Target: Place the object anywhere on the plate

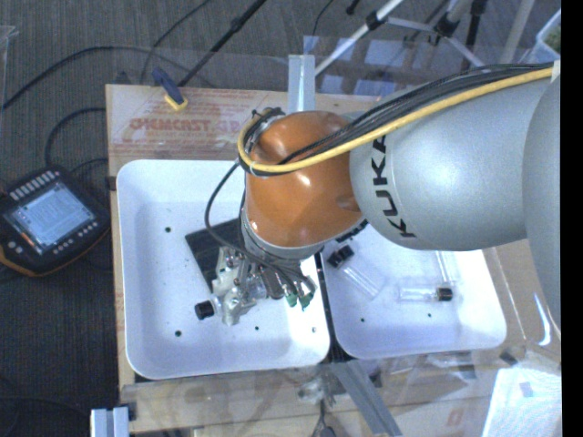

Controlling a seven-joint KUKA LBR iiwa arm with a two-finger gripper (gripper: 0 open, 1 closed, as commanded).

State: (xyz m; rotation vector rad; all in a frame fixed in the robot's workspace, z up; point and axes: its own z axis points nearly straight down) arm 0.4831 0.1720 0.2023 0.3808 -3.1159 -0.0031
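Your task object is probably the small black piece (203, 309) lying loose on the left bin (146, 244) floor, just left of the gripper (239, 300). The dark plate (208, 242) is half-hidden under the wrist, so a blind drop could miss. One plate, two bins, two clear vials in the right bin (474, 326).

Robotics lab/test cell. Industrial KUKA arm (455, 167) over plywood bench (182, 121) w/ two white bins (146, 244). Teach pendant (50, 218) at 9 o'clock on grey carpet; stand legs (410, 7) at 1 o'clock.
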